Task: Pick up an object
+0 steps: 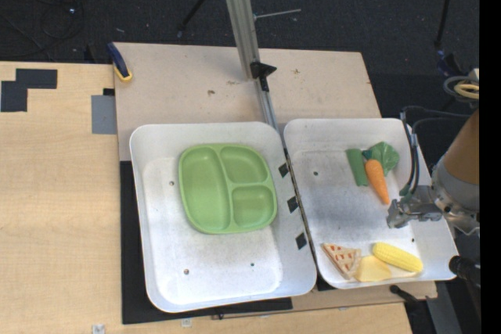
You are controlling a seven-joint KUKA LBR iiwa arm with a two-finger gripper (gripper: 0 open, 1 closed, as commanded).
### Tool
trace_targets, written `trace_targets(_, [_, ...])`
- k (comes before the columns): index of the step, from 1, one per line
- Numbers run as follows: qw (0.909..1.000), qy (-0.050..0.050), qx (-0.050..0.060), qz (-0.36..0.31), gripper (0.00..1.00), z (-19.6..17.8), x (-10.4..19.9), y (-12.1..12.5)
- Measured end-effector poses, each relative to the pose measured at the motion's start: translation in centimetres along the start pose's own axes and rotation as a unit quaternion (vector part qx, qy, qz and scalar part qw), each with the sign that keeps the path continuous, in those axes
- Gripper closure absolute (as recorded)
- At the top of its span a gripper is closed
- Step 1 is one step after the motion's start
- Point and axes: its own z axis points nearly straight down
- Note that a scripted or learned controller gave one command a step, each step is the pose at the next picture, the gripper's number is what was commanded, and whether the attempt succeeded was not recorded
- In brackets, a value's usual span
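A: What sits in the left bin [156,262]?
B: A green divided plate [228,188].
A: And the right bin [329,145]?
B: A carrot [377,177] on its far right, and corn [397,256], a yellow piece [373,270] and a pizza slice [341,257] along the near edge.
A: The gripper [399,213]?
B: Between carrot and corn; probably holding nothing, though whether it is spread I cannot tell.
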Motion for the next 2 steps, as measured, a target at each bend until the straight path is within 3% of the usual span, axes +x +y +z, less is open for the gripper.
trace_targets(1, [1.0000,0.000,-0.001,-0.001,1.00,-6.0,0.7,0.3])
trace_targets(2, [1.0000,0.000,0.001,-0.001,1.00,-8.5,0.6,0.4])
